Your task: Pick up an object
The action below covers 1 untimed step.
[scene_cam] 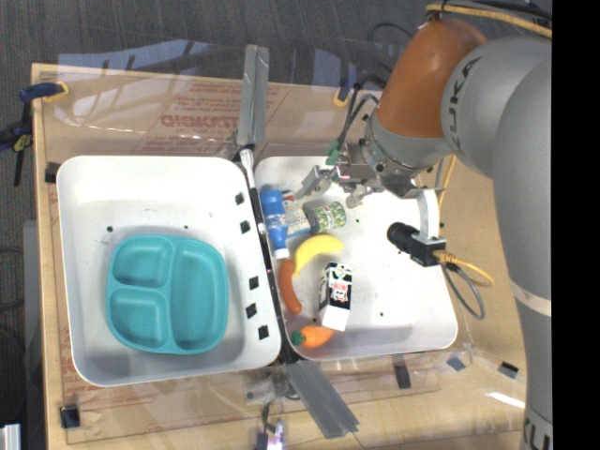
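Pincer (339,182) hangs spread and empty over the right bin's (427,326) far side, just beside the small green can (327,217), which looks light, rigid and slippery, best pinched across its round body

Both white bins (150,172) look like smooth, slightly glossy plastic, and the teal divided tray (169,292) at lower left matt plastic. The surface (122,97) looks like pale wood under clear sheeting.

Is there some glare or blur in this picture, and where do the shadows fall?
Camera view: sharp overall; glare streaks on the clear sheet behind the bins; soft shadow under the teal tray; the gripper looks slightly blurred above the green can.
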Motion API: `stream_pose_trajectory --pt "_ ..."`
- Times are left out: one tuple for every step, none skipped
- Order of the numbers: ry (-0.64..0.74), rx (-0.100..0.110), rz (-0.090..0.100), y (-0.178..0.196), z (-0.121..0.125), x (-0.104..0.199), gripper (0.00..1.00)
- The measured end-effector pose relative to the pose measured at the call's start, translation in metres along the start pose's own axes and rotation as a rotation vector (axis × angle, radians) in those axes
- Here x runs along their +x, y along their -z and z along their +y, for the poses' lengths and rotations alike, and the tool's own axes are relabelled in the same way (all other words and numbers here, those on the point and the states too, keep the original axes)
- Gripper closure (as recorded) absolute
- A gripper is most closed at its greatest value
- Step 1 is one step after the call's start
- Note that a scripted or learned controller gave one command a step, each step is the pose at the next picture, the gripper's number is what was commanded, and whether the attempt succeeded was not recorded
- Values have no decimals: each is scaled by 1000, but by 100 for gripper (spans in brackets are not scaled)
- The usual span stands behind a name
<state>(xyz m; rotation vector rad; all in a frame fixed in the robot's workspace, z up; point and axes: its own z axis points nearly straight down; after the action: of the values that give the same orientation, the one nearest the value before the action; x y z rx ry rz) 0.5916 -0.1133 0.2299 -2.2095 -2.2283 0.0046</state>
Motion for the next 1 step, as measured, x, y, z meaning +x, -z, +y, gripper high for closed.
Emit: stream_pose_trajectory --pt "93 0 -1 -139 -2 -15 0"
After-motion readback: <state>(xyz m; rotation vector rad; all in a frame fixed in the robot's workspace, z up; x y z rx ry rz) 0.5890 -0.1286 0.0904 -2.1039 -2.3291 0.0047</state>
